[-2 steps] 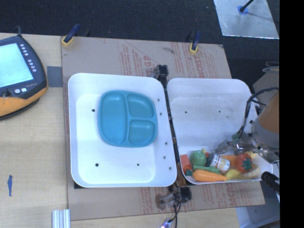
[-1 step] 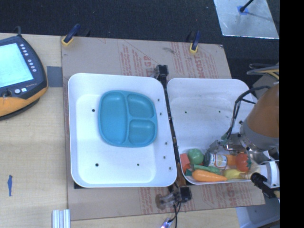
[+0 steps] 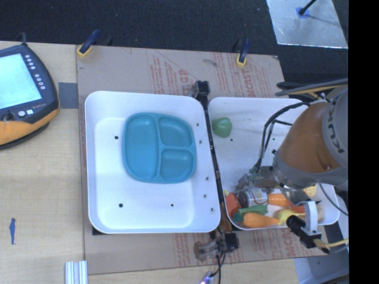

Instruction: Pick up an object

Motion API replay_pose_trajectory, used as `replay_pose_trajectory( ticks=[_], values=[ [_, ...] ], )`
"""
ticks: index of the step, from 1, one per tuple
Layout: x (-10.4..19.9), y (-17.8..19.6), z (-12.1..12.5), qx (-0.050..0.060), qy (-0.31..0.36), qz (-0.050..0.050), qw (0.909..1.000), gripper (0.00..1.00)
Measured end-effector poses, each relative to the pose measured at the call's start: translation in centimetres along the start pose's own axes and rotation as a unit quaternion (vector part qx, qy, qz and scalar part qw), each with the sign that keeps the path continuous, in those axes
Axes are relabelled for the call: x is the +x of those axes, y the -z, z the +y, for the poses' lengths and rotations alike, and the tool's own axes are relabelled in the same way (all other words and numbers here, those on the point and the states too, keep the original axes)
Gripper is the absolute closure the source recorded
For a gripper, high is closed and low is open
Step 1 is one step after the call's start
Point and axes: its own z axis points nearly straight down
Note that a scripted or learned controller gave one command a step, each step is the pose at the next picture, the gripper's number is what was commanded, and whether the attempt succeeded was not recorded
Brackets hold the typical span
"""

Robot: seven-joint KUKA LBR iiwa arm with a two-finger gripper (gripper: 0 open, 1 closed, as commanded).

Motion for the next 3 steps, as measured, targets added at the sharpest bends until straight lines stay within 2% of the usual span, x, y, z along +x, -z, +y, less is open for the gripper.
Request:
replay_pose_trajectory(
  ticks=[1, 2, 3],
  values=[
    [0.0, 1.0, 0.0, 0.002, 0.002, 0.001, 1.0, 1.0],
    [0.0, 1.0, 0.0, 0.002, 0.003, 0.001, 1.0, 0.0],
    [-0.1, 2.0, 0.1, 0.002, 0.004, 0.001, 1.0, 1.0]
  ],
)
